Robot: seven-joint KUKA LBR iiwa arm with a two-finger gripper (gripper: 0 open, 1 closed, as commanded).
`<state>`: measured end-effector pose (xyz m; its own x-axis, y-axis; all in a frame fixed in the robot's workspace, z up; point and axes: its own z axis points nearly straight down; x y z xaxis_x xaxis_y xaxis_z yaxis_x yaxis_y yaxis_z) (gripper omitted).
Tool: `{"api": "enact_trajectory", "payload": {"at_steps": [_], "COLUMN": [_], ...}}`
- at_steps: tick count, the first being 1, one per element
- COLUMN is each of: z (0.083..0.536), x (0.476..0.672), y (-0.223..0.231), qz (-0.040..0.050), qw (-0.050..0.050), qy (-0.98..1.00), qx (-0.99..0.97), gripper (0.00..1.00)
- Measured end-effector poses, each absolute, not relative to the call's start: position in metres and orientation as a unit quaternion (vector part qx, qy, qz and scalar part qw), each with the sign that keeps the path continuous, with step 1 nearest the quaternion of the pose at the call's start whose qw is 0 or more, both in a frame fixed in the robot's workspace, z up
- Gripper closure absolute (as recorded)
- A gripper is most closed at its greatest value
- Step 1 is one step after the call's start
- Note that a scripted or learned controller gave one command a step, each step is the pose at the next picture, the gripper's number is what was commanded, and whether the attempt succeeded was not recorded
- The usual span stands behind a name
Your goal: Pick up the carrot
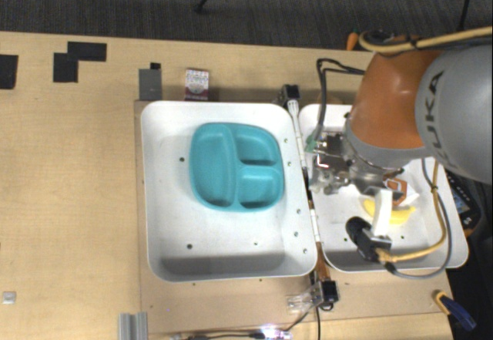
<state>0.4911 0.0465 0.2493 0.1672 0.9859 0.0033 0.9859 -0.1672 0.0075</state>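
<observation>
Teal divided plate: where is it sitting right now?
The teal divided plate lies flat in the left white bin, slightly above its centre, across the divider from the right bin where the arm works.

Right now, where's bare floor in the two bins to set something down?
Left bin: a bare strip around the teal divided tray, widest along the near wall. Right bin: crowded; the arm covers most of it, a yellow item beneath, leaving a patch at its near-left corner.

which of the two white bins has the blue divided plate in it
The left bin, the one farther from the arm. The blue plate lies in its middle, while the right bin sits under the arm.
</observation>
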Motion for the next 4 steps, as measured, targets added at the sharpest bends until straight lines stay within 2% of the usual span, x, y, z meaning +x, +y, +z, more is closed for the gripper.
{"api": "enact_trajectory", "payload": {"at_steps": [1,2,3,4], "z": [0.349,0.347,0.255,0.256], "x": [0.489,0.489,0.488,0.488], "y": [-0.032,-0.03,-0.042,-0.042], "qz": [0.0038,0.0026,0.0,0.0011], "qw": [0.006,0.003,0.0,0.001], "qy": [0.704,0.706,0.642,0.642], "qx": [0.71,0.708,0.767,0.767], "gripper": [1.0,0.0,0.0,0.0]}}
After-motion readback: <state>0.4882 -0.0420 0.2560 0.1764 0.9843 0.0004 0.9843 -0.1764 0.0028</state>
